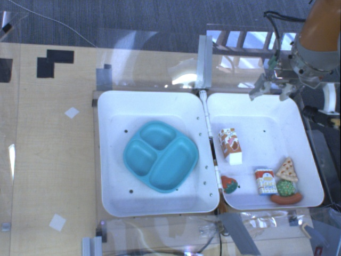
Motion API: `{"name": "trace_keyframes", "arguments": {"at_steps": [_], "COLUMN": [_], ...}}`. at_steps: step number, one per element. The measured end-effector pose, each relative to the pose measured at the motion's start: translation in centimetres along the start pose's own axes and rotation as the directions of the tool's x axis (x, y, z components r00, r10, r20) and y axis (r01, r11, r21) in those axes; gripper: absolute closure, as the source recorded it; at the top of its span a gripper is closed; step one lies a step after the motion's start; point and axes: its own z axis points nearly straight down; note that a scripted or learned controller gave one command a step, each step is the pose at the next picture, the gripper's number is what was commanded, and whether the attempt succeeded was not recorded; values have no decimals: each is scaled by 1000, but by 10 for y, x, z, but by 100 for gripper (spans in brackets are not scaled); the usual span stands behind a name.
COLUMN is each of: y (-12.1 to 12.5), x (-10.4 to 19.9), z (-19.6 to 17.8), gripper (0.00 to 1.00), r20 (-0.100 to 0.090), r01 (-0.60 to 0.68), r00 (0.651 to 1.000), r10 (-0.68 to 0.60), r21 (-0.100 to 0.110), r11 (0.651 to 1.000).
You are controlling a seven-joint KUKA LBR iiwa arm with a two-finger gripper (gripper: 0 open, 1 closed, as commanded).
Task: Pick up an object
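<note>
The pale wooden bench (pixel 48 159) bears two shallow white bins, left bin (pixel 106 196) touching right bin (pixel 298 121).

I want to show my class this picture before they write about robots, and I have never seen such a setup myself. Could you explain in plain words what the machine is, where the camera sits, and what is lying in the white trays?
One camera looks down at a slant on a wooden bench. The machine is a robot arm, grey with an orange band, reaching in from the right. Its hand hangs over the far edge of the right tray, with nothing between its fingers. The left tray has a blue divided plate. The right tray has toy food: a small carton, a strawberry, a little box, a pizza slice, a green piece and a sausage.
</note>
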Motion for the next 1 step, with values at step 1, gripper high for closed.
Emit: {"name": "trace_keyframes", "arguments": {"at_steps": [1], "y": [-74], "x": [6], "z": [127], "gripper": [0], "r20": [0], "r01": [7], "r00": [1000], "r10": [-7], "r21": [3], "r11": [1000]}}
